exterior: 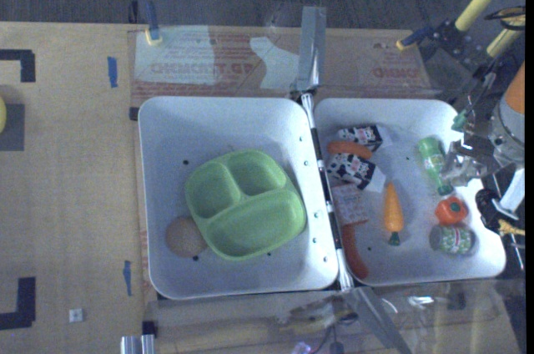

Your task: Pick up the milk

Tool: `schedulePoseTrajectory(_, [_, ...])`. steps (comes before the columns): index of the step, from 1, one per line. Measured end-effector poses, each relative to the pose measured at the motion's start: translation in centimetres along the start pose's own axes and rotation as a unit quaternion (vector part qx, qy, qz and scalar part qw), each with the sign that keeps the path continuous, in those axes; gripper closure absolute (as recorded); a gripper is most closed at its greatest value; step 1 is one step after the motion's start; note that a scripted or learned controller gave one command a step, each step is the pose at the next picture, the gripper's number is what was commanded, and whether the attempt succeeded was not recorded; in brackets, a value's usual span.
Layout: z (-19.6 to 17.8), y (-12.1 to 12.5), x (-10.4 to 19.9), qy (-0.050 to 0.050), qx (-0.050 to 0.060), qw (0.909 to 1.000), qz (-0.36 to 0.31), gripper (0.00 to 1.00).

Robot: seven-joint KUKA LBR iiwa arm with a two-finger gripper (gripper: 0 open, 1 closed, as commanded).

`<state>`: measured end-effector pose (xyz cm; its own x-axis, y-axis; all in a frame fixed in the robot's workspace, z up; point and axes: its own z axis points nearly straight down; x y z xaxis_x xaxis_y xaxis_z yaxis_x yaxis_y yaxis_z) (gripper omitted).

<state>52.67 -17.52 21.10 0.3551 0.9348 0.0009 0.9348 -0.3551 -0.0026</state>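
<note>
Cow-spotted black-and-white milk (350, 169) — green tray (244, 204), orange carrot (392, 213)

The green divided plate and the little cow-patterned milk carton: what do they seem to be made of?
The green divided plate looks like moulded plastic: uniform colour, smooth rounded rims, a soft sheen. The black-and-white cow-patterned milk carton appears to be printed card or a plastic toy copy; its flat faces and sharp printed patches suggest a box, but the view is too coarse to say which.

One fixed camera — above the bench (67, 177) — looks down aslant at both bins (158, 127).
</note>
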Motion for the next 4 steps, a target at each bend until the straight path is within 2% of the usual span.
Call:
schedulePoseTrajectory(1, [12.4,3.5,0.2,0.000,-0.004,0.9985,-0.055,1.00])
schedulePoseTrajectory(2, [0.6,-4.5,-1.6,0.000,-0.001,0.9998,-0.018,1.00])
schedulePoseTrajectory(3, [-1.4,-2.9,-5.6,-0.001,-0.002,0.9976,-0.069,1.00])
schedulePoseTrajectory(4, [-1.1,-3.0,-5.3,-0.001,-0.001,0.9942,-0.108,1.00])
